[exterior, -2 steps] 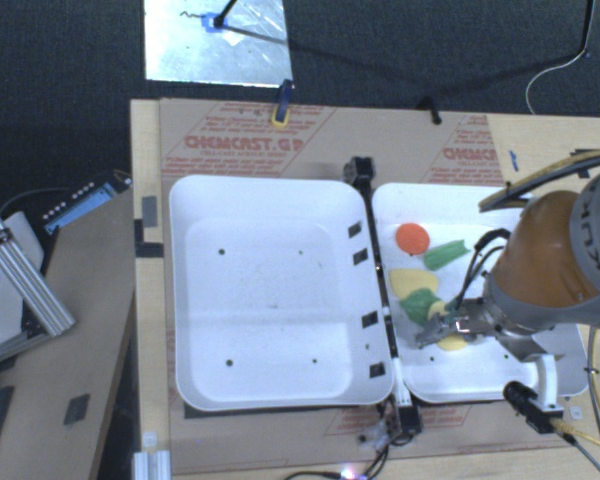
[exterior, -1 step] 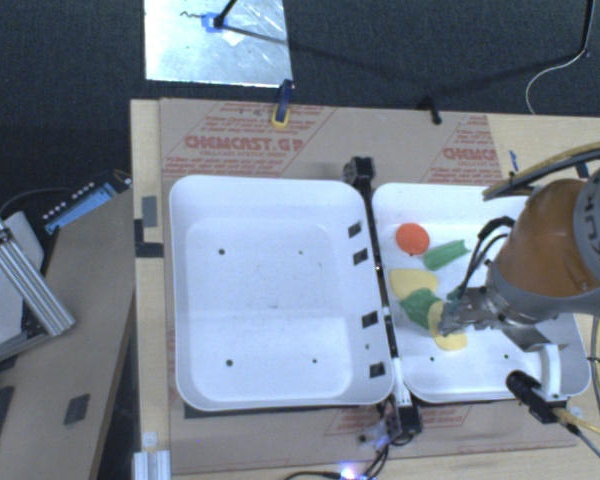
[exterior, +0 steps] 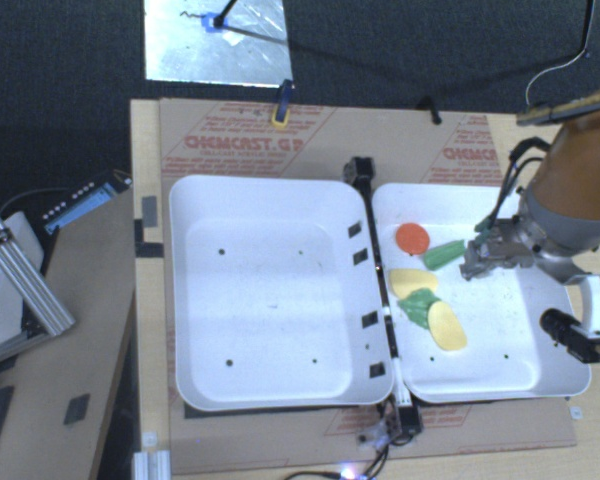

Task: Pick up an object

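We see 2 white bins on the table point(exterior: 150, 298). The left bin point(exterior: 270, 288) sits beside the right bin point(exterior: 500, 368), which holds 5 things: an orange disc point(exterior: 412, 236), a green piece point(exterior: 444, 255), a yellow piece point(exterior: 412, 282), a darker green piece point(exterior: 418, 311) and a yellow oval point(exterior: 447, 326). The hand point(exterior: 477, 265) hangs just beside the green piece; we cannot tell whether it is clenched or released
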Available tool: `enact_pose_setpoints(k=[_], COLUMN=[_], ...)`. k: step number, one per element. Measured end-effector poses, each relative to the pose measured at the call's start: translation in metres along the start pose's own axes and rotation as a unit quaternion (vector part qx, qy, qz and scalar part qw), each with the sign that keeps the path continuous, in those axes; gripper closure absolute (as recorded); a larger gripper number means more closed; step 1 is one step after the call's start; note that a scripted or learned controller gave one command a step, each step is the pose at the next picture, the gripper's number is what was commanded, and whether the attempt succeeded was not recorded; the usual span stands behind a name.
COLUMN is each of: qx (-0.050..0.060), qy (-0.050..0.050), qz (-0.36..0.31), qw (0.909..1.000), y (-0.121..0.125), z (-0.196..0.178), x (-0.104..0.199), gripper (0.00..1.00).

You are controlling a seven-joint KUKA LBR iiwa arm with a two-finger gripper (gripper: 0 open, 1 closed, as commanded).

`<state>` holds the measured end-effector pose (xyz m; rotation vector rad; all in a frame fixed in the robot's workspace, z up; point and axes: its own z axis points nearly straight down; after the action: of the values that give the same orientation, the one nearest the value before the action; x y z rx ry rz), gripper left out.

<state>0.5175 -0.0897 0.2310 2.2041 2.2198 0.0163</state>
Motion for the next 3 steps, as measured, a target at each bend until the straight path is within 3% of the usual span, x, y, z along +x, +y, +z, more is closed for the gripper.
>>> enact_pose_setpoints(k=[1,2,3], qx=[-0.003,0.002,0.005], qy=[0.0,-0.001,0.0], qz=[0.0,0.0,0.001], qw=[1.0,1.0,1.0], y=[0.025,0.103,0.156], z=[-0.201,-0.241,-0.249], x=[0.006,0.009,-0.009], gripper=[1.0,1.0,1.0])
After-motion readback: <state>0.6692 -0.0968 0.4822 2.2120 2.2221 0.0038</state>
